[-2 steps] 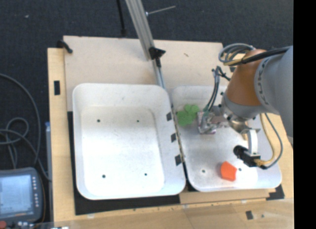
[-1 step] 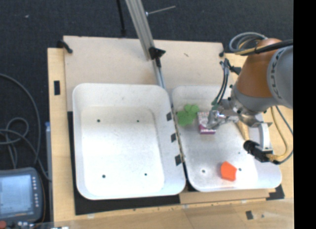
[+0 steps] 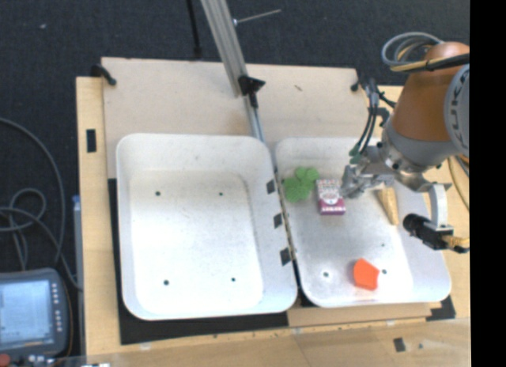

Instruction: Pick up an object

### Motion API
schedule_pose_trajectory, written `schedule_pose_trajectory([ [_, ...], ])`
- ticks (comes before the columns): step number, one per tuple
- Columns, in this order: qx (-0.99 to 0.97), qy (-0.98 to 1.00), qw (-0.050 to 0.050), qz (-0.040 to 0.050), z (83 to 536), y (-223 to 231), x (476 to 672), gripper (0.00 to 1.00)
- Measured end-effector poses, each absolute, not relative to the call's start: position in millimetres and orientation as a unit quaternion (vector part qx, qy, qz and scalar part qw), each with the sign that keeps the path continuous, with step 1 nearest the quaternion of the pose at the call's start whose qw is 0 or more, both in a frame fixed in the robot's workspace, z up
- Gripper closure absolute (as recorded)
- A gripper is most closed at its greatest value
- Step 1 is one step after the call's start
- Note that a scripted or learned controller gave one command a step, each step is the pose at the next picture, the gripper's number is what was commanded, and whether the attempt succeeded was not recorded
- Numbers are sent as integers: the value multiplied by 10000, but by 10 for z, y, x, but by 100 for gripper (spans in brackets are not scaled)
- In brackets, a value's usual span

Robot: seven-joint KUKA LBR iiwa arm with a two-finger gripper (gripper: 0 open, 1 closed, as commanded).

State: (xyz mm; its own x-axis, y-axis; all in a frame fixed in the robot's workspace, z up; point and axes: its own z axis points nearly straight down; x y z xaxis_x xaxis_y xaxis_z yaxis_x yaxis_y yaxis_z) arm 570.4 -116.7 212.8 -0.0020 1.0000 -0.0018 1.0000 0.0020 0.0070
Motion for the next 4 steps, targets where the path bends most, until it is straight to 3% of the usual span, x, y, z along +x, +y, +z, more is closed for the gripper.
schedule_pose_trajectory([
  [1,7062,7080,38,22,2674,-1184,5723,100],
  [4,7052,7090,12,8,2721,128,6331,100],
])
